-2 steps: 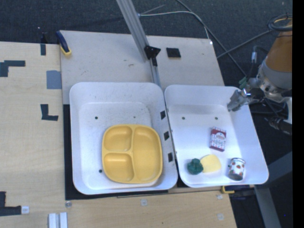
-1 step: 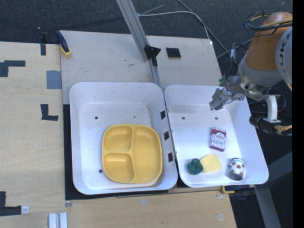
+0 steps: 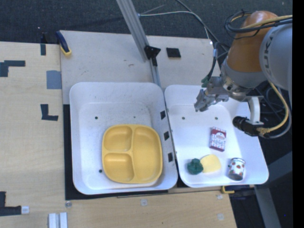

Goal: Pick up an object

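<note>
My gripper (image 3: 203, 103) hangs over the far part of the right bin (image 3: 187, 127), pointing down, with nothing visible between its fingers. Well in front of it lies a small red and white box (image 3: 218, 139). At the bin's near edge sit a dark green lump (image 3: 194, 166), a pale yellow block (image 3: 211, 164) touching it, and a small silver and red can (image 3: 236, 168) at the near right corner.
The left bin (image 3: 85, 127) holds a yellow divided plate (image 3: 132, 153) at its near middle. A slanted metal post (image 3: 135, 23) rises behind the bins. Cables trail beside the arm at the right.
</note>
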